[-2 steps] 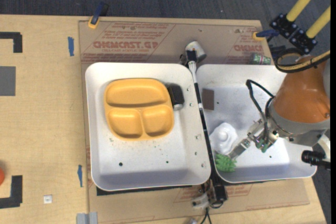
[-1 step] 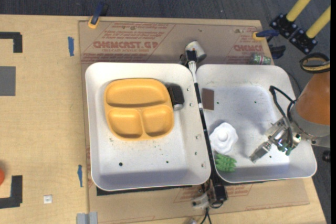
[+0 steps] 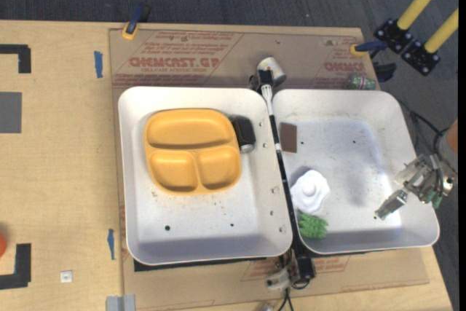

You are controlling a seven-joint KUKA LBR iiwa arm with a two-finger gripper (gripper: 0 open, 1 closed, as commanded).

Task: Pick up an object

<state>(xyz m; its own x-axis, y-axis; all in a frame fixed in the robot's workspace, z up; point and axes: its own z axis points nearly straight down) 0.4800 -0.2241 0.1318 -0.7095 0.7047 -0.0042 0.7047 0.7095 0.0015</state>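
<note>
My pincer (image 3: 404,194) hangs at the right bin's (image 3: 378,113) right edge, lower right of frame, holding nothing; I cannot tell its spread. Nearest target, a white bottle (image 3: 311,191), lies to its left beside a green toy (image 3: 314,226), open floor between.

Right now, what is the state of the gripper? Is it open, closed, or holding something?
Gripper: at the right rim of the right bin, nothing visible between its parts; open or shut cannot be told.
</note>
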